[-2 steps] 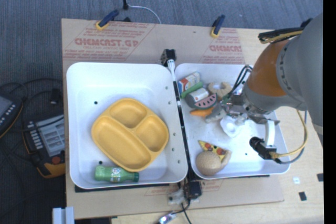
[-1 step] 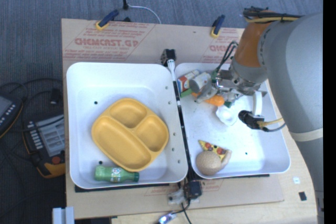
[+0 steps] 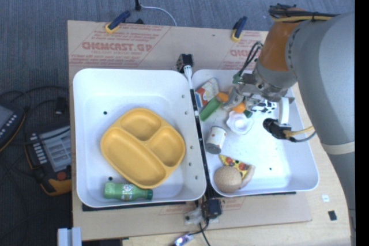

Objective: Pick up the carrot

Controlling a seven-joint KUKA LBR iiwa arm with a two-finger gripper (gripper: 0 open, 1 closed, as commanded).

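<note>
Two shallow white bins sit side by side on the surface (image 3: 115,46). The left bin (image 3: 92,95) holds two things: one yellow divided plate (image 3: 143,147) in the middle and one green bottle (image 3: 128,191) lying on its side at the near edge. The right bin (image 3: 300,173) holds a cluster: one carrot (image 3: 238,107), a small orange piece in the far part of the bin just below the hand; one green vegetable (image 3: 210,109) lying slantwise beside the centre wall; one flat printed packet (image 3: 206,91) just beyond it; one white cup (image 3: 237,123) near the carrot; one small white can (image 3: 215,138) nearer; one pizza slice (image 3: 238,165); and one round tan bun (image 3: 228,179) at the near edge, touching the slice. The grey arm (image 3: 331,78) enters from the right, its orange band (image 3: 275,46) above the wrist, pointing down into the far part of the right bin. The hand (image 3: 245,96) hangs just above the carrot; I cannot tell whether it is open or closed
</note>
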